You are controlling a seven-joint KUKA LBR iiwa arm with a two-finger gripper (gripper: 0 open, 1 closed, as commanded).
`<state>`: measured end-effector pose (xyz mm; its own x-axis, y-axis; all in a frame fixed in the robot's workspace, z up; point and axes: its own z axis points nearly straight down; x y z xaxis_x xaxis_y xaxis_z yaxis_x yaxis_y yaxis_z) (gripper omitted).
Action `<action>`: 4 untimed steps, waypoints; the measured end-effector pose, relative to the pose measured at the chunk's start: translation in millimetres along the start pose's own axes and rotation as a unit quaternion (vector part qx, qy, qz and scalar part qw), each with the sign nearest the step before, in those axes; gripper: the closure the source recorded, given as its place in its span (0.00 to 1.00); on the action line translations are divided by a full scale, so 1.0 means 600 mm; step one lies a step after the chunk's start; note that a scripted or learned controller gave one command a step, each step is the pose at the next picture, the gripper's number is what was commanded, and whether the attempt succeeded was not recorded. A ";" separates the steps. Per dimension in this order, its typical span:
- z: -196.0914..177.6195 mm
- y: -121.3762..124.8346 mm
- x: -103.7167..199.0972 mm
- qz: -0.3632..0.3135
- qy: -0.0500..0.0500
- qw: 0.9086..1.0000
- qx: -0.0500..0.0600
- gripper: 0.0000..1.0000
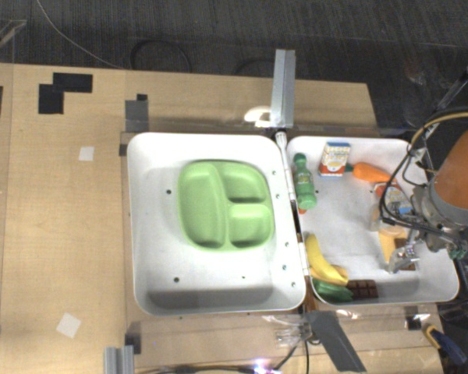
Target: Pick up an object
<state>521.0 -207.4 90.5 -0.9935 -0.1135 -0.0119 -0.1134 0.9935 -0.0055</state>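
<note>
My gripper [400,260] hangs low over the right part of the right bin [351,213], with the arm's orange band [462,171] above it. A yellow-orange block [385,242] lies right beside the gripper on its left, partly covered by it. Elsewhere in the bin are a green bottle [303,182] along the left wall, a small white and orange carton [336,159], an orange carrot [370,173], a banana [322,261], a green vegetable [332,291] and a brown bar [363,289] at the front.
The left bin [152,209] holds a green divided plate [223,203]. A metal post [284,88] stands behind the gap between the bins. Cables [398,189] loop near the wrist. Wooden bench top lies to the left.
</note>
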 end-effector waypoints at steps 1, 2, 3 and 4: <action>-0.001 0.039 0.036 -0.037 -0.005 0.999 0.002 0.00; -0.002 0.014 0.032 -0.281 -0.005 0.960 0.002 0.00; -0.002 0.009 0.030 -0.407 -0.004 0.913 0.002 0.00; -0.002 0.008 0.044 -0.561 -0.004 0.828 0.004 0.00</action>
<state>494.1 -205.7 91.6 -0.2619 -0.9651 -0.0023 -0.9648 0.2619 -0.0235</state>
